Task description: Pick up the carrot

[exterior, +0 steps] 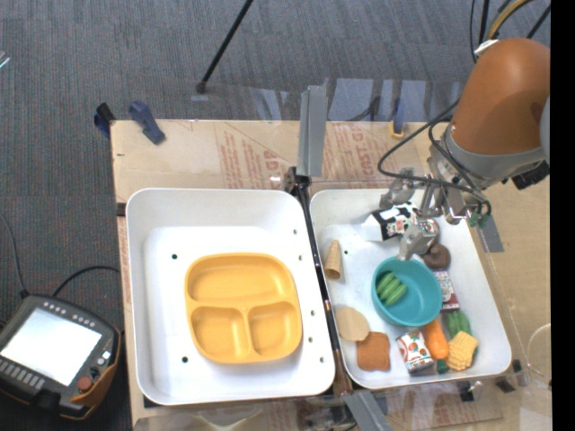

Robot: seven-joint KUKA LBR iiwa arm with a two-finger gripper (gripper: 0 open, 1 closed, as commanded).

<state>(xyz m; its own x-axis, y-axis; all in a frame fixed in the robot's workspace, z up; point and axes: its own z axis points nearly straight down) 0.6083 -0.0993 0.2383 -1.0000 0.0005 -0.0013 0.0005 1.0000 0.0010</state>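
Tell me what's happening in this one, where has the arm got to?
The arm's gripper hangs over the back of the right bin, just above the teal bowl, with nothing visibly held. The carrot it is meant to pick up lies untouched near the front of that bin, between a small carton and a toy corn cob. The left bin holds a yellow divided plate.

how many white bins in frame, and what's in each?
2. Left bin holds a yellow divided plate. Right bin holds a teal bowl, the carrot near its front edge, and other toy foods; some may be hidden under the gripper.
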